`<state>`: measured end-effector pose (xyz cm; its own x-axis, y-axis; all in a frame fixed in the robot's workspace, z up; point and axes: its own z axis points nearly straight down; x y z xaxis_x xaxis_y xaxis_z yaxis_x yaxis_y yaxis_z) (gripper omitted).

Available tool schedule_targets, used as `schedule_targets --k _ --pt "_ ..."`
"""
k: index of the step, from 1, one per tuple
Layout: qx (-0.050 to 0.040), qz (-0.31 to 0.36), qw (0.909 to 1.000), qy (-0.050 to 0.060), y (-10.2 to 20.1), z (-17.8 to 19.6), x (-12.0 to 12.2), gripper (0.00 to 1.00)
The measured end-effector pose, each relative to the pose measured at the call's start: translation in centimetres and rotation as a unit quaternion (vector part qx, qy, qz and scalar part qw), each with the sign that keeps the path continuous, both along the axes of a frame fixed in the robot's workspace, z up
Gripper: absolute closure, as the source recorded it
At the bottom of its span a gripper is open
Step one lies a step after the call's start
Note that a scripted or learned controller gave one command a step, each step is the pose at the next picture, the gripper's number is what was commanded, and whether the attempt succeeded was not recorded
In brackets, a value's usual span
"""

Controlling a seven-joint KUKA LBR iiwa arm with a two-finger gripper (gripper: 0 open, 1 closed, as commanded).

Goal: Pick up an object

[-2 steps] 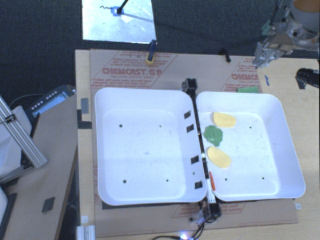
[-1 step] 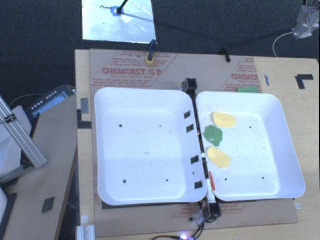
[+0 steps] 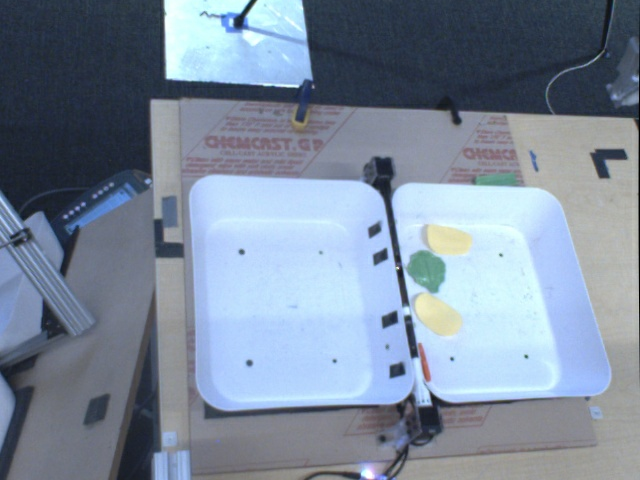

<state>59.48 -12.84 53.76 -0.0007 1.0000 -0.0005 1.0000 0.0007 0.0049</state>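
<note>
On the table point(image 3: 166, 298), the right bin point(image 3: 572, 268) holds three small flat pieces toward its 9 o'clock side: a green piece point(image 3: 427, 269), an upper yellow piece point(image 3: 447, 239) just beside it at 1 o'clock, and a lower yellow piece point(image 3: 438, 314) touching or nearly touching it at 6 o'clock. A thin orange sliver point(image 3: 424, 362) lies at the bin's 7 o'clock edge, beside the left bin point(image 3: 290, 298). Whether the claw is apart or together cannot be told.

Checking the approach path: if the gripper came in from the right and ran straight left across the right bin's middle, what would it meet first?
Probably the green piece near the right bin's left wall; height is unclear.
</note>
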Motion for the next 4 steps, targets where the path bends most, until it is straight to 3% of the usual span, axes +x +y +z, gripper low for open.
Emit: schedule_targets --k 1,2,3,4 --pt "0.0006 -0.001 1.0 0.001 -0.2 -0.1 -11.3 1.0" --pt "0.0011 0.004 1.0 0.005 5.0 -8.7 -10.8 1.0" --pt "0.0006 0.004 1.0 -0.004 9.6 0.3 -10.8 1.0" --pt "0.0008 0.009 0.9999 0.008 23.8 -15.9 -11.0 1.0"
